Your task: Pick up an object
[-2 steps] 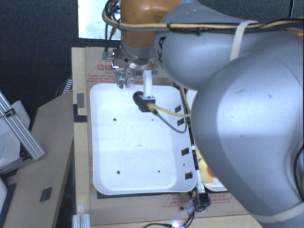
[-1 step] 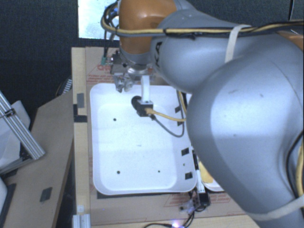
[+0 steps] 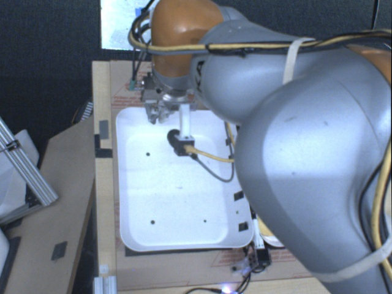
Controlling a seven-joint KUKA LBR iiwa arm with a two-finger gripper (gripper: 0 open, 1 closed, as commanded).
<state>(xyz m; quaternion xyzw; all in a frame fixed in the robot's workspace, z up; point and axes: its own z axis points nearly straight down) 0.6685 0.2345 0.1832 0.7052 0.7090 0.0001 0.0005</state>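
Observation:
My gripper [image 3: 162, 113] hangs below the orange wrist band [image 3: 177, 29], over the far edge of the left white bin [image 3: 131, 182]. A white bar and a black fitting [image 3: 178, 143] with a yellow cable reach down from the wrist over the bin floor. The bin floor shows a few small dark dots [image 3: 148, 155] and no larger object that I can make out. My grey arm [image 3: 294, 133] covers nearly all of the right bin, and whatever lies in it is hidden.
A sliver of a pale yellowish thing [image 3: 269, 233] peeks out under the arm by the left bin's near right corner. Brown cardboard [image 3: 61, 182] lies left of the bench, with a metal rail [image 3: 24, 164] across it. White paper [image 3: 122, 14] lies at the back.

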